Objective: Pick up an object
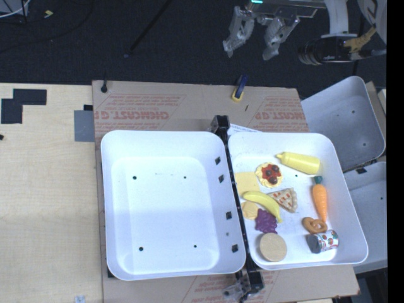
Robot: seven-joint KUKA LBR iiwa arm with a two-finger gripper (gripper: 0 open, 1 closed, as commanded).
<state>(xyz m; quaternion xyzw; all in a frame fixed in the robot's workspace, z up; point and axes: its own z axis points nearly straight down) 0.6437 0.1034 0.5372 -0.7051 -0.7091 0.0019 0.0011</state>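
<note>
Two white bins (120,169) sit side by side. I count one carrot (320,199), one banana (261,201), one mustard bottle (298,162), one small can (322,241).

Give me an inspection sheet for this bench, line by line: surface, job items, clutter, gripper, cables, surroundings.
Surface: cardboard sheet under two white bins side by side, left bin and right bin.
Job items: all in the right bin: yellow bottle, small pizza, banana, pizza slice, carrot, grapes, pretzel, round cookie, small can.
Clutter: blue and yellow clip on the cardboard's far edge.
Gripper: gripper raised beyond the bins, fingers apart, holding nothing.
Cables: dark cables on the floor at top left.
Surroundings: wooden bench top at left, grey metal panel at right.
</note>
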